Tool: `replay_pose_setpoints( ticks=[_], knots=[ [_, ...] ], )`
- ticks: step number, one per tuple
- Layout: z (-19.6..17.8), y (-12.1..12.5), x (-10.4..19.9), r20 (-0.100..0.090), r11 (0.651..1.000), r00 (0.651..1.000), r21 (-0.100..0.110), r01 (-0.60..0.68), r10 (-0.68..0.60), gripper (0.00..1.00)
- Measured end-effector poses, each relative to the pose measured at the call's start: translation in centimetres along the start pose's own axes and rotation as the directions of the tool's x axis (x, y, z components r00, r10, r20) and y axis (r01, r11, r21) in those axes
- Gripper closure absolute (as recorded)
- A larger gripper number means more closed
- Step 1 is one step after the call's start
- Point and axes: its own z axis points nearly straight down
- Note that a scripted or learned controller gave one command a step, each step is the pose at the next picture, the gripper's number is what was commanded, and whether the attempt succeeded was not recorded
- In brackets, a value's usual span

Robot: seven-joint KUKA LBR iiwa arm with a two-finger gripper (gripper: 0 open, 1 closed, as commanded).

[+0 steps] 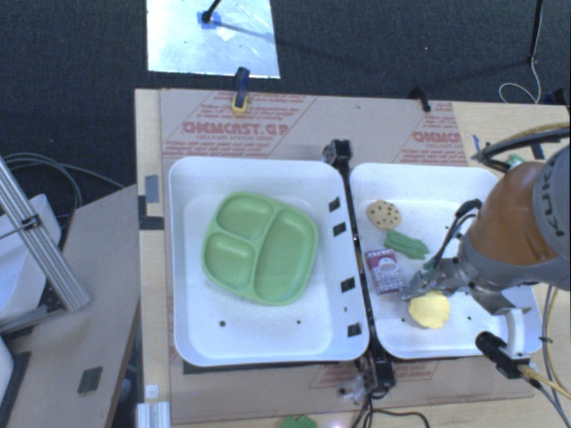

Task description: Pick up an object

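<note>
1. Camera view puts your gripper (426,283) low in the right bin (500,185), with the yellow object (430,310) just below it and seemingly touching its tip. Whether the gripper is spread or closed, you cannot tell from this angle, and nothing is visibly held.
2. That yellow object looks rounded and smooth, probably a light plastic toy. Expect it to roll or squirt out of a pinch. Take it across its widest middle, straddling it from above.
3. Just left of the gripper lies a small red and white packet (384,270). It looks flat and thin, so it would be hard to get under; close on its short edges if you choose it.
4. Up and slightly left of the gripper sits a green piece (407,243), and beyond it a speckled cookie (384,213). Both look light and stiff.
5. Far left, in the other bin (196,194), rests a green divided plate (260,248), probably too broad to grasp except at its rim.
</note>
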Motion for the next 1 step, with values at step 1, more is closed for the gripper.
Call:
replay_pose_setpoints(
  ticks=[1],
  knots=[
    [-9.38,2.33,9.88,0.0,1.0,1.0,-0.007,0.009,-0.009,1.0]
  ],
)
